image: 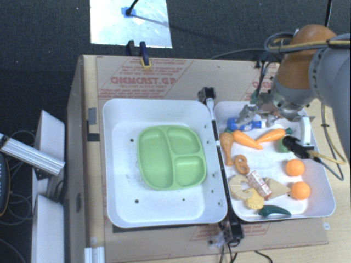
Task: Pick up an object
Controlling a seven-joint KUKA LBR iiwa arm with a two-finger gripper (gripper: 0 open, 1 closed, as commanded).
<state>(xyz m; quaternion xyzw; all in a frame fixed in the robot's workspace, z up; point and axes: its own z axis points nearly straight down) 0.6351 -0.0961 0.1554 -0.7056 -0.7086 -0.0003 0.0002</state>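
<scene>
Orange carrot (246, 139) lies lengthwise, tip toward your right bin's (323, 201) middle; left bin (118, 147) holds a green tray (171, 156); claw (258, 112) state indeterminable.

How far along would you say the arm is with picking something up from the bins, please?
Nothing looks picked yet. The gripper is low over the far end of the right bin, beside a blue item and two carrots, so a try seems under way; nothing shows between its fingers. The oranges lie in that bin, and the green divided plate sits in the left bin. Gripping and lifting remain.
</scene>
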